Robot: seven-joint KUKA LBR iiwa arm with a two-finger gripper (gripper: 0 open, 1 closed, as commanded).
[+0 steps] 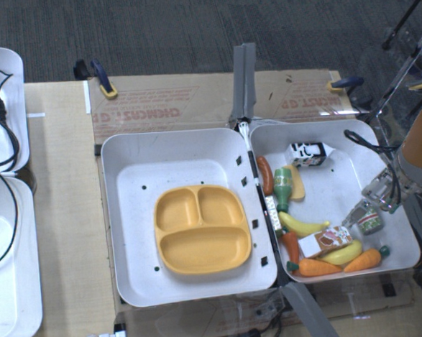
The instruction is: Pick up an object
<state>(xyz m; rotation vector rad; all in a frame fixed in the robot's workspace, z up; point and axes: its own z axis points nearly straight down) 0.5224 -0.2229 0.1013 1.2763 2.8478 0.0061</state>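
The right bin (340, 164) holds several toy foods. A black-and-white carton (309, 153) lies at the back. A red sausage (265, 175), a green bottle (282, 188) and a yellow banana (301, 225) line the left side. A small printed box (324, 241), another banana (344, 253) and two orange carrots (317, 268) (361, 261) crowd the front. A small green can (372, 223) sits near the right wall. My gripper (367, 209) reaches in from the right, low in the bin, directly over and touching the green can.
A yellow divided plate (201, 227) lies in the left bin (127, 206). A grey divider post (245, 82) rises between the bins. Cables run along the right bin's far right rim (371, 142). Blue clamps (102, 78) hold the cardboard at the back.
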